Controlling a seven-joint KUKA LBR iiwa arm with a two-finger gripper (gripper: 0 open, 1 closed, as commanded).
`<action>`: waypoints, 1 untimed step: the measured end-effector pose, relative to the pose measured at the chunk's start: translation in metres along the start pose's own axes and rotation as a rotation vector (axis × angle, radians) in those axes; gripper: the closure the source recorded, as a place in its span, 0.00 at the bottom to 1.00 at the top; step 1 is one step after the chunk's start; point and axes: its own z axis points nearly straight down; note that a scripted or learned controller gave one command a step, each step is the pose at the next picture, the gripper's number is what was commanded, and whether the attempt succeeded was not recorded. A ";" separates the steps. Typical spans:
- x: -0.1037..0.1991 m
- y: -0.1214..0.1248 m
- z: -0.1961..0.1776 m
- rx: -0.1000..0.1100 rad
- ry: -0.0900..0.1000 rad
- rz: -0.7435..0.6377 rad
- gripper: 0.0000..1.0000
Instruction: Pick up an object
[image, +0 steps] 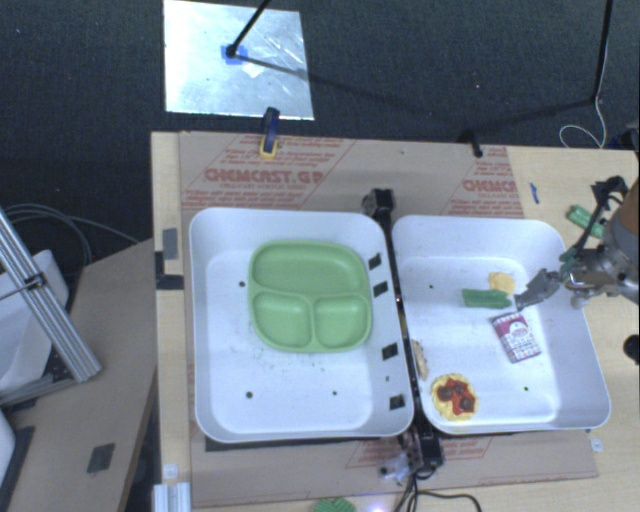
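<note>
Camera view: board reads "CHEMCAST GP" (mirrored, printed again at right).

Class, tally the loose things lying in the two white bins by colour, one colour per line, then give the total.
Green: 2, the divided plate in the left bin and the small green piece in the right bin
Yellow: 1, the yellow piece
Red and white: 1, the packet
Yellow and red: 1, the toy pizza
Total: 5

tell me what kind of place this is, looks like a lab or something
Probably a robot grasping test bench in a lab. Two shallow white bins sit on a board, one holding a green divided plate, the other toy food such as a small pizza, with the end effector reaching in.
</note>
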 end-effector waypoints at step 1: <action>-0.018 0.033 0.074 0.002 0.000 0.001 0.00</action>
